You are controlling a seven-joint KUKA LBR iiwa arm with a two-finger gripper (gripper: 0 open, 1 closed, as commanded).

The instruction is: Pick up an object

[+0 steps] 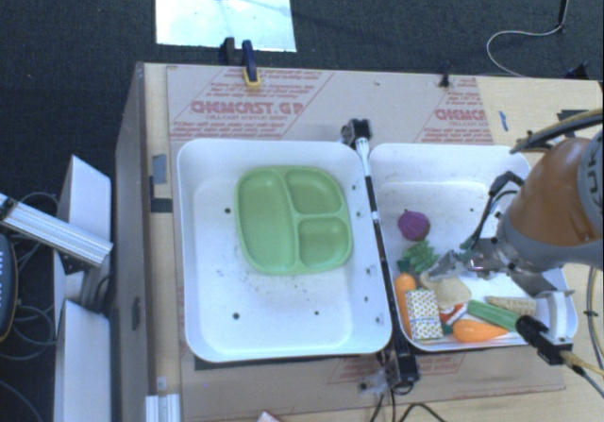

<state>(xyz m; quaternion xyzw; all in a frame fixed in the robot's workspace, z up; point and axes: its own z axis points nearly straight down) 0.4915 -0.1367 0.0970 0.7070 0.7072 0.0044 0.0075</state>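
The gripper (451,265) is seen low over the right bin (444,175), above a pile of toy food crowded at the bin's near edge. Whether it is apart or together cannot be told; nothing is seen held. The pile is made of a carrot (406,290), a small box (424,313), a pale round item (453,292), an orange piece (477,330) and green leaves (418,255). A purple onion (413,224) lies alone, a bit further back. The arm is probably kept low because a grasp is being tried on the pale item. In the left bin (212,316) a green divided plate (291,220) is lying flat, approx. in the middle, well apart from the gripper.
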